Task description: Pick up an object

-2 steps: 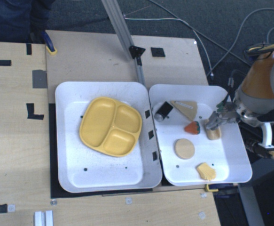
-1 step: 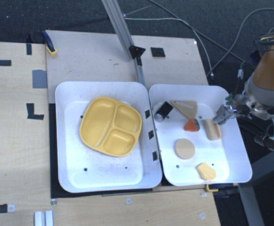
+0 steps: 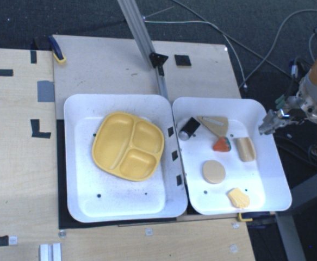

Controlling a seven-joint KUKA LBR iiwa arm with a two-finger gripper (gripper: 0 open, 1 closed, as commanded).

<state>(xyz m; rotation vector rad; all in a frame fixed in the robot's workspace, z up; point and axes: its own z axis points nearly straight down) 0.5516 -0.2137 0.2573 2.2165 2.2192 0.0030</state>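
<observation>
The right white bin holds several small items: a black and silver cylinder, a tan wedge, a small red-orange piece, a tan block, a round beige disc and a yellow chunk. My gripper hangs at the bin's right rim, beside and above the tan block, with nothing visibly between its fingers. Whether the fingers are apart is too small to tell.
The left white bin holds a yellow divided plate. A grey metal pole slants down to the gap between the bins. Cables run over the dark floor at the upper right.
</observation>
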